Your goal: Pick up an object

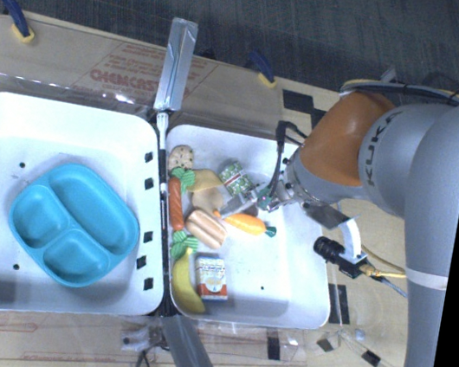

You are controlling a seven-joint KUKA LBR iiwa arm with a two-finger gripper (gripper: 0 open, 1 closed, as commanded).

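At three o'clock of the toy pile, the gripper [268, 196] hangs low in the right bin [301, 279]; its jaw state cannot be told. The carrot [244, 223] lies just beside it at seven o'clock. Crowded neighbours, such as the can [231, 173], could be nudged, spoiling a grasp.

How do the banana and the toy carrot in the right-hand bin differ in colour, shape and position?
The banana is yellow and curved; the carrot is orange, straight and tapered, with a green tip. The banana lies along the bin's left wall near the front; the carrot lies crosswise near the middle, close to the gripper. Both lie flat in one bin.
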